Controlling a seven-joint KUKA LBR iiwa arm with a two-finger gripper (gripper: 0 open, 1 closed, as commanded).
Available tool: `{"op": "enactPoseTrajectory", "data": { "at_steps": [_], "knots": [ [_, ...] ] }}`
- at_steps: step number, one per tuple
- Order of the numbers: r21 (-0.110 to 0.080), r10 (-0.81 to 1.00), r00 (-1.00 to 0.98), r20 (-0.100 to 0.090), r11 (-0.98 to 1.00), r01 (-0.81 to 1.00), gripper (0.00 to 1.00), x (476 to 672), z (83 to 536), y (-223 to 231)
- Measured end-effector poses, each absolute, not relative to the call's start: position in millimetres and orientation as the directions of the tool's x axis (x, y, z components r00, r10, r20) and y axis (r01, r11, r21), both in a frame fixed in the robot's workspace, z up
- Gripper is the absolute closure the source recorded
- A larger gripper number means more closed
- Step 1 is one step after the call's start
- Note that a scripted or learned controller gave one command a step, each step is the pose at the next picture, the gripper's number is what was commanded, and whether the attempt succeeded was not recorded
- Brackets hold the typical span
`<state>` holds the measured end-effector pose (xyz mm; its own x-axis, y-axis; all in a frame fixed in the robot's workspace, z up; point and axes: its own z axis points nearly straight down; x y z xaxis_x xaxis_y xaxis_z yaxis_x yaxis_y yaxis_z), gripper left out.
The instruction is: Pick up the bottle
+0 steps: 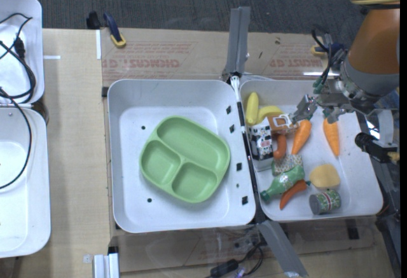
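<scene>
The green bottle (283, 182) lies on its side in the front part of the right bin (369, 197), neck pointing to the front left. An orange-red vegetable (292, 194) rests against its front side. My gripper (316, 107) hangs over the back of the same bin, above the tops of two carrots (301, 135) (331, 135). It is well behind the bottle and apart from it. The wrist and orange band (376, 41) cover the bin's back right corner.
The right bin also holds yellow bananas (253, 107), a black-and-white box (261, 141), a yellow lemon-like piece (325, 175) and a small can (325, 201). A green divided plate (184, 159) lies in the left bin (124, 143). A grey divider post (238, 41) stands between the bins.
</scene>
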<state>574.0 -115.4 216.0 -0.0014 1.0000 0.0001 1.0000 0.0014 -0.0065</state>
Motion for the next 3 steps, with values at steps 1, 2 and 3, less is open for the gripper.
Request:
{"op": "enactPoseTrajectory", "data": {
  "at_steps": [1,2,3],
  "knots": [
    [-0.007,0.998,0.07,0.0,-0.07,0.998,0.0,497.9,117,-96],
    [-0.007,0.98,0.201,0.0,-0.201,0.98,0.0,476.4,89,-95],
    [-0.006,0.978,0.206,0.0,-0.206,0.978,1.0,477.6,96,-96]
  ]
}}
